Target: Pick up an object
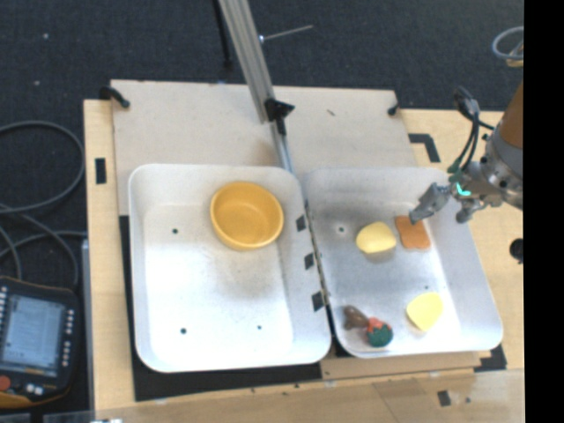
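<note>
orange block [414, 233] lies in right bin [458, 263], just beside a pale yellow lump [376, 238] | tool [429, 205] right above block's upper edge, finger spread cannot be told | yellow wedge [425, 310] and brown-green toy [369, 326] near front rim | yellow bowl [247, 214] in left bin [159, 263] | no readable writing

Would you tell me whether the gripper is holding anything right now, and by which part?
Cannot be told: the gripper sits right at the orange block in the right bin.
</note>
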You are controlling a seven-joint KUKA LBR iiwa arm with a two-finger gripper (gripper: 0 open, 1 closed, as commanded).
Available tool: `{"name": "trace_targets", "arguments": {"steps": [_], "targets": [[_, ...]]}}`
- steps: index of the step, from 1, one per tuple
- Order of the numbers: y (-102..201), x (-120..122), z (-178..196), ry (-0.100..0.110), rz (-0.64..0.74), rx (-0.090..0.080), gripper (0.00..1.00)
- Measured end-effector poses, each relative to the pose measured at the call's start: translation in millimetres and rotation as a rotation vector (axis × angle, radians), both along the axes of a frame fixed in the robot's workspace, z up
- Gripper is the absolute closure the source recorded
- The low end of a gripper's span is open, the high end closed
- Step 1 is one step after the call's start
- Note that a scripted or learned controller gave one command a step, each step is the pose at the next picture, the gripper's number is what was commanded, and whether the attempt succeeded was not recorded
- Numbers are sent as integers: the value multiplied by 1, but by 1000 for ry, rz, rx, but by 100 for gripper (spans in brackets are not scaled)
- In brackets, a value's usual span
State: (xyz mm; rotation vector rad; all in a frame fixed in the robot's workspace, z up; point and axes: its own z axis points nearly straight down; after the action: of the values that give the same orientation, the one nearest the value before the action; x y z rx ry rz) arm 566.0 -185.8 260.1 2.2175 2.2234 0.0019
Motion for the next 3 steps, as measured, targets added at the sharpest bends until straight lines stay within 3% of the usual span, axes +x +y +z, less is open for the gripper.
{"name": "trace_targets", "arguments": {"steps": [3], "targets": [[3,0,-158,6,-3,-1,0]]}}
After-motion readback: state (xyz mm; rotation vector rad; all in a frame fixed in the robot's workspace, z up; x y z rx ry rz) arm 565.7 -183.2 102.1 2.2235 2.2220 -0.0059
